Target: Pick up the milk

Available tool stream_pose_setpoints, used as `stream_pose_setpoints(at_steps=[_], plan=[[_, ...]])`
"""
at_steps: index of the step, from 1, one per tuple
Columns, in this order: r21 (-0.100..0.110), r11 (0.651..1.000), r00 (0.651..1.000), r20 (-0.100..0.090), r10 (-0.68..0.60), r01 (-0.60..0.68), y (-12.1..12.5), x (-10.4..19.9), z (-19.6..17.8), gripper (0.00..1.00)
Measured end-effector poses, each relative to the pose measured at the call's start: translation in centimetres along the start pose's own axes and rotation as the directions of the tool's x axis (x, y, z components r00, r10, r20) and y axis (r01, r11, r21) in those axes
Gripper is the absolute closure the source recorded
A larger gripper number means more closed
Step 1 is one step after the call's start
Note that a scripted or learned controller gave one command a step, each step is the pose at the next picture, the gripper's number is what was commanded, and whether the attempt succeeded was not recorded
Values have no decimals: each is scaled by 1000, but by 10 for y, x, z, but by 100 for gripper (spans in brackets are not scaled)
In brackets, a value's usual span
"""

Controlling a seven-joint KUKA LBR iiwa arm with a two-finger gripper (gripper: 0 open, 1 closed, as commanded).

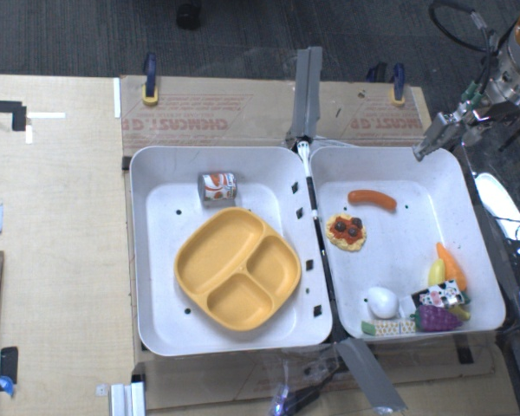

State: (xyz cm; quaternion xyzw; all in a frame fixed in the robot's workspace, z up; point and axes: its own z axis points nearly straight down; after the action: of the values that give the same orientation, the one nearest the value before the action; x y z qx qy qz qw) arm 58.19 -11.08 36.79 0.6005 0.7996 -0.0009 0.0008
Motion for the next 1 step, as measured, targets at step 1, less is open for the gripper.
stream_pose_setpoints(at_steps=[1], plan=[[3,1000,1000,-3,-25,25,-33,50,177,0]])
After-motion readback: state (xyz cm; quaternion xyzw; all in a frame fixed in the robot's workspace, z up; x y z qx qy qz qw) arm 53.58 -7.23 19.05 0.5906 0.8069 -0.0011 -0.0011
